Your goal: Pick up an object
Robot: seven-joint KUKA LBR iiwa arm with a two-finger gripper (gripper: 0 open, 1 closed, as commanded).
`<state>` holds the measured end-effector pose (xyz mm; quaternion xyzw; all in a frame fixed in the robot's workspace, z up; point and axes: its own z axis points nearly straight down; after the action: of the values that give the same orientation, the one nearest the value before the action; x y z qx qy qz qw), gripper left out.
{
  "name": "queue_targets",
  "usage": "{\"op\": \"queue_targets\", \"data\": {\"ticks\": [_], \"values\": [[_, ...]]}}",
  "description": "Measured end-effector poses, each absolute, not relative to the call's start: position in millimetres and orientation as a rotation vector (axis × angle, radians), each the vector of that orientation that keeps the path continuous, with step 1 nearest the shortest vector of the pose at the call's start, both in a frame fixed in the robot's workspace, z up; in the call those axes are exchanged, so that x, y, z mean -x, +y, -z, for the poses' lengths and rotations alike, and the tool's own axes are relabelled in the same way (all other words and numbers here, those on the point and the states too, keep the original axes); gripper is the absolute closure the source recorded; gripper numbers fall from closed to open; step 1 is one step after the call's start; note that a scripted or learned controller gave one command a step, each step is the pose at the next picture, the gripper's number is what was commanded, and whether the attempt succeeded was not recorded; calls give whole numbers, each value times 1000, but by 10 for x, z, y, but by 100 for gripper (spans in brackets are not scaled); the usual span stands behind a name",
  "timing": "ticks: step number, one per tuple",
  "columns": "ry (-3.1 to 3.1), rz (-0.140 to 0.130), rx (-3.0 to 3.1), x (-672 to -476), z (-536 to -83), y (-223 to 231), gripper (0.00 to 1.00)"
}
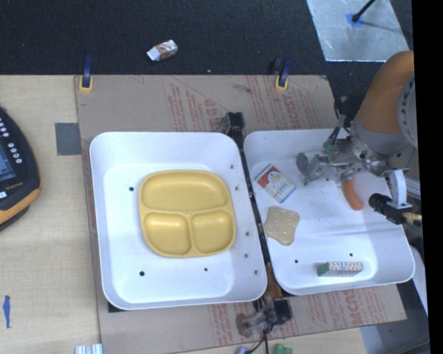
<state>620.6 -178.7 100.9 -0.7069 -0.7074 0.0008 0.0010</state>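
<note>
With the claw [310, 168] low in the right bin [374, 272], you are at the approach step: its state cannot be told, so aim next at the card packet [274, 183] just beside it, perhaps the nearest target.

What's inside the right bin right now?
In the right bin: a small card packet, a tan bread-shaped piece, a striped bar and an orange sausage-like piece. The gripper and arm cover the bin's upper right.
</note>
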Motion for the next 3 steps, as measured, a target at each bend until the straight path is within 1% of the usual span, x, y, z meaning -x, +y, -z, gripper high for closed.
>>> {"op": "queue_targets", "data": {"ticks": [1,2,3], "values": [[-2205,-30,2216,-6494,-905,-1299,0],[-2222,0,2220,-6564,-1764,-2078,0],[-2225,-5,2213,-6001,-1233,-1086,0]]}}
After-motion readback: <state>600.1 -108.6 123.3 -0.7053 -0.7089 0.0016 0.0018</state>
